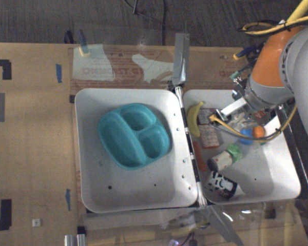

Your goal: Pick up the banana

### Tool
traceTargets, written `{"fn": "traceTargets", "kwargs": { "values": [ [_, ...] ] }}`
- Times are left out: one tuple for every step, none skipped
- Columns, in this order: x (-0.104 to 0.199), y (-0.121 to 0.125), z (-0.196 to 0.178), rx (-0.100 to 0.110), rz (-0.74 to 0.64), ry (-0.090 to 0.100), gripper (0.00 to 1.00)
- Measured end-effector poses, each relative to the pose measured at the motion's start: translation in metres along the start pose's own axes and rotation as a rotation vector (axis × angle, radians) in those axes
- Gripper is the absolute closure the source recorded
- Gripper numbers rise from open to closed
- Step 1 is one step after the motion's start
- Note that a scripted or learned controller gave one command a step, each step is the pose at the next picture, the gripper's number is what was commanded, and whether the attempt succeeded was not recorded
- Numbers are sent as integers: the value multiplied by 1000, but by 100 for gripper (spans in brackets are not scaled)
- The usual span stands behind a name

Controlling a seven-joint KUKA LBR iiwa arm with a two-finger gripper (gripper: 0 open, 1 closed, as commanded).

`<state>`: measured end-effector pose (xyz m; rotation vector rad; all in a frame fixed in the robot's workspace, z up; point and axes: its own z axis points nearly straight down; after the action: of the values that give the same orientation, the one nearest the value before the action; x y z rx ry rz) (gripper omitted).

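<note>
Banana (194, 119), yellow and curved, lying in the right bin (277, 181) against its left wall, near the far-left corner, one end toward the far edge and the other toward the bin's middle. Beside it, a flat printed packet (209, 134); nearer the front edge, a small white and green bottle (225, 157) on its side and a black and white item (222, 184) by the front-left corner. Left bin (92, 188) carrying a teal divided plate (134, 135) near its centre. Grey arm with orange band (272, 68) entering over the far-right corner of the right bin; gripper (235, 118) low over the bin's far half, apart from the banana, beside a blue and orange object (252, 132). Whether the fingers are spread or pressed together cannot be told.
</note>
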<state>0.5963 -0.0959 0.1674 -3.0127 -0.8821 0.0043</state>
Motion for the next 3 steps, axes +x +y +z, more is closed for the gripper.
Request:
{"fn": "traceTargets", "kwargs": {
  "values": [
    [-21,4,18,2,253,-1,100],
    [48,-95,-92,-2,367,3,100],
    [75,-15,-141,-2,371,4,100]
  ]
}}
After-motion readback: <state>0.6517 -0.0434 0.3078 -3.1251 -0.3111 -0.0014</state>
